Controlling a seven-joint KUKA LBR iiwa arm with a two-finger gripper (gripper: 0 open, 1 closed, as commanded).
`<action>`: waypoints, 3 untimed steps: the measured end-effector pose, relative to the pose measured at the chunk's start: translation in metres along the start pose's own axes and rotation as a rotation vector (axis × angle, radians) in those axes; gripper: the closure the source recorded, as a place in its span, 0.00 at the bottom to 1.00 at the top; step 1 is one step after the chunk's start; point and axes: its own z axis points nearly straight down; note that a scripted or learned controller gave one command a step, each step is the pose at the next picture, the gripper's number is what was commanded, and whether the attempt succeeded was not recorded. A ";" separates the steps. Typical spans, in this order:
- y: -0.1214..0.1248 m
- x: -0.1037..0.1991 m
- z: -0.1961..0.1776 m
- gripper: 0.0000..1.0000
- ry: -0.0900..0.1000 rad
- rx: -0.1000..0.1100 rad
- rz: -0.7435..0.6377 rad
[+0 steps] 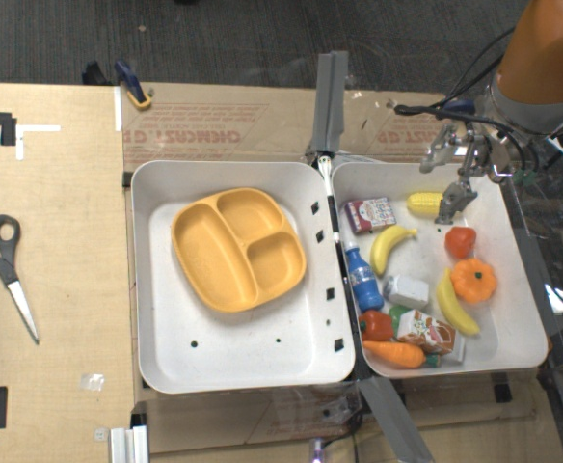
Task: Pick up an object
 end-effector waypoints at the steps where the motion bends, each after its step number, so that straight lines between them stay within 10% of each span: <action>1: -0.012 -0.014 0.101 0.00 0.000 0.000 0.104; 3: -0.053 -0.003 0.132 0.00 -0.002 0.001 0.313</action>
